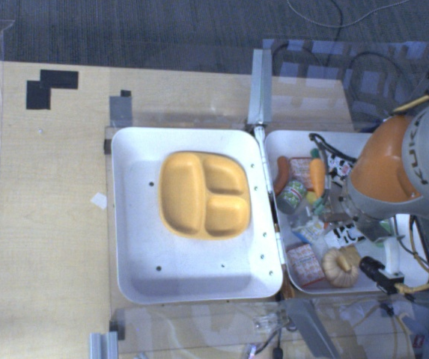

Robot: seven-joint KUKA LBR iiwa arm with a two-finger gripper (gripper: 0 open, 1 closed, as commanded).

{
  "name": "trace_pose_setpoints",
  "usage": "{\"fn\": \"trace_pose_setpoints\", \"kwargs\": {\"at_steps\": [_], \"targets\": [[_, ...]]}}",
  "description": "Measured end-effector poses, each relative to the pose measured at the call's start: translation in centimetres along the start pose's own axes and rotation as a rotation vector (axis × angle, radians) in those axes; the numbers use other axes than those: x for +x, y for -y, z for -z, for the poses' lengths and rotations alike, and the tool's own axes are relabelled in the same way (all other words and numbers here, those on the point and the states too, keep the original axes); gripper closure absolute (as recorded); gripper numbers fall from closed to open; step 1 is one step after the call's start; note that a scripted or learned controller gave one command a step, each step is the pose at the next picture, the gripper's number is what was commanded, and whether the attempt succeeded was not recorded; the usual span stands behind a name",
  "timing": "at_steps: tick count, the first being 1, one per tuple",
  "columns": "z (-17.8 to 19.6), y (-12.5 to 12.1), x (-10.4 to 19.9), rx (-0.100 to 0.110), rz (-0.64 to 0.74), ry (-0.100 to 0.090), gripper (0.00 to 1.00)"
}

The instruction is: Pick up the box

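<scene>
**Box waits in the crowded right bin**

The arm (397, 167) hangs over the right bin (416, 286), hiding the gripper; I cannot tell its state. The box (305, 264), small, pinkish, printed, lies flat at the near edge beside a pastry (341, 266). Probably light, stiff card: pinch across its short sides. Its print is unreadable; "KU" shows on the arm.

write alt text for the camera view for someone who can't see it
A grey and orange robot arm reaches from the right over the right white bin, which is cluttered with small food items. The left white bin holds a yellow divided tray.
</scene>
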State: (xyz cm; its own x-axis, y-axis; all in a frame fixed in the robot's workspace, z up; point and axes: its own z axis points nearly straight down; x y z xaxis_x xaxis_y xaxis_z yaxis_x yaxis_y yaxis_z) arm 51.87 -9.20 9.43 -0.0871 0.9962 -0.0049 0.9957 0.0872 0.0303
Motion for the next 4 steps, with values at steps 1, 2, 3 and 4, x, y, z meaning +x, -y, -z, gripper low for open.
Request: {"fn": "trace_pose_setpoints", "kwargs": {"at_steps": [1,2,3,4], "targets": [[1.4,-0.4,-0.4,-0.012,-0.001,0.008,1.00],[1.4,-0.4,-0.4,-0.013,-0.002,0.010,0.00],[0.1,-0.2,0.4,-0.003,-0.041,0.004,0.00],[-0.5,-11.8,-2.0,0.016,-0.085,0.000,0.00]]}}
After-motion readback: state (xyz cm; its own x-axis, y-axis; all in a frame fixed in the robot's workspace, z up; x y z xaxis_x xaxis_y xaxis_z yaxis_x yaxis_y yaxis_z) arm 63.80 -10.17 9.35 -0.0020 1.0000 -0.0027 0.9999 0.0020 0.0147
